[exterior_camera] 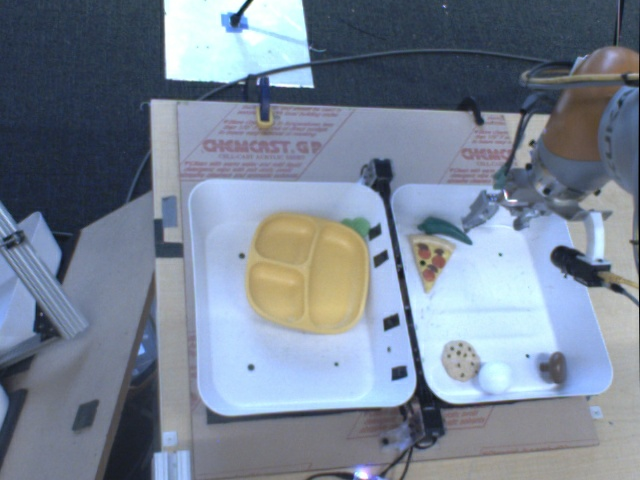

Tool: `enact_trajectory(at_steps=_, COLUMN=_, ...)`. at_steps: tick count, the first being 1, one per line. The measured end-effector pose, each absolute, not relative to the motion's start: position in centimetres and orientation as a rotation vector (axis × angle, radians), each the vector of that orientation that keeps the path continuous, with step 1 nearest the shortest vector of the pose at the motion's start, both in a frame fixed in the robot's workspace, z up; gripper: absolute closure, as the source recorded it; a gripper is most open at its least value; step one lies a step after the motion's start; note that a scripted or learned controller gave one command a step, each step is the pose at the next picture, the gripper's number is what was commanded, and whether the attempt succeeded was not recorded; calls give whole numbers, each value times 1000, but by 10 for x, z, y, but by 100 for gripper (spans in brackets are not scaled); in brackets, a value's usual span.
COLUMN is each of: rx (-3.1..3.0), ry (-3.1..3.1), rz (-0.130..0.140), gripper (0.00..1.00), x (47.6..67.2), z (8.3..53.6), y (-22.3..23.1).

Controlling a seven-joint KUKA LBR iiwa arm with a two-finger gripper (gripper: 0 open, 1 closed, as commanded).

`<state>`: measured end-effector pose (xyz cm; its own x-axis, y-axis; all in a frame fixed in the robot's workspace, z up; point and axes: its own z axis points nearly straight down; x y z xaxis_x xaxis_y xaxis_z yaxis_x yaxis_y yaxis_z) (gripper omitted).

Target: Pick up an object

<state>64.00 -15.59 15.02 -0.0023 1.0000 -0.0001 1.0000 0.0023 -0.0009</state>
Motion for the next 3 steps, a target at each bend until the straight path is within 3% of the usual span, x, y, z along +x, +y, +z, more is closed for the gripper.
enact_trajectory(at_steps=1, rx=-2215, ry=-2229, rz=0, gripper=0, x=650, z=102, y=-155)
enact_trajectory(at_steps=2, rx=-2216, ry=-2231, rz=-2, gripper=0, x=652, z=85, y=-154)
enact_trajectory(at_steps=3, rx=-2216, ry=-2236, rz=-5, gripper=100, x=653, z=97, y=-154)
